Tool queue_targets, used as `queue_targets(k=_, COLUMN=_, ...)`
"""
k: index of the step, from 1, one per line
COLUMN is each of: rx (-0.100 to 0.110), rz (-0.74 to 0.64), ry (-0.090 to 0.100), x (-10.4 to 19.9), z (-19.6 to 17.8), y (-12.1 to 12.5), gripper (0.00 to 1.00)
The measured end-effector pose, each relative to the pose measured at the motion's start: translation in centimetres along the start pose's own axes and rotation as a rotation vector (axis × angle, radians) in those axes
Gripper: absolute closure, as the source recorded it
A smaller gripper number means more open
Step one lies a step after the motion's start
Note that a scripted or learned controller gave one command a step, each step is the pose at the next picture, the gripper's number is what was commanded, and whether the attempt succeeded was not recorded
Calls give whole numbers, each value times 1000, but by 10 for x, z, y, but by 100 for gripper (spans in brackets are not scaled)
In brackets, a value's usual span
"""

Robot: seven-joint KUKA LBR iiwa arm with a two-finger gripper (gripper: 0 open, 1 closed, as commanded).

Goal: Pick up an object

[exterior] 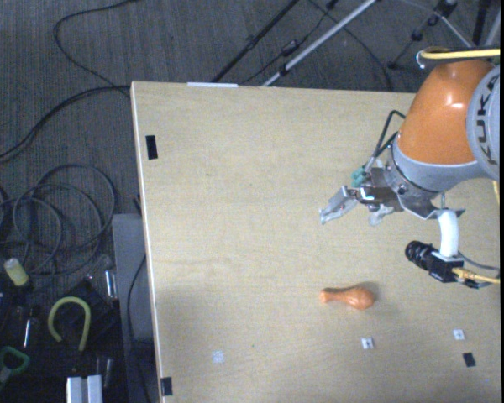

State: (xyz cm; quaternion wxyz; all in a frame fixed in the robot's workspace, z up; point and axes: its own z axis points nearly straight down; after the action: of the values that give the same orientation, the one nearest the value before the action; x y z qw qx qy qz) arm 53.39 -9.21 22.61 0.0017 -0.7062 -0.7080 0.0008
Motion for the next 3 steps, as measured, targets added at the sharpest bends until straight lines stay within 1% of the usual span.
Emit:
queue_targets(k=1, rx=1, rz=-67, ry=-1, x=-30, z=129, y=56, gripper=0)
queue_targets(k=2, rx=-2, rz=-180, ry=-3, x=-17, z=143, y=88, gripper=0)
queue_targets(k=3, rx=-2, rz=-178, ry=1, x=-17, z=134, y=88, gripper=100)
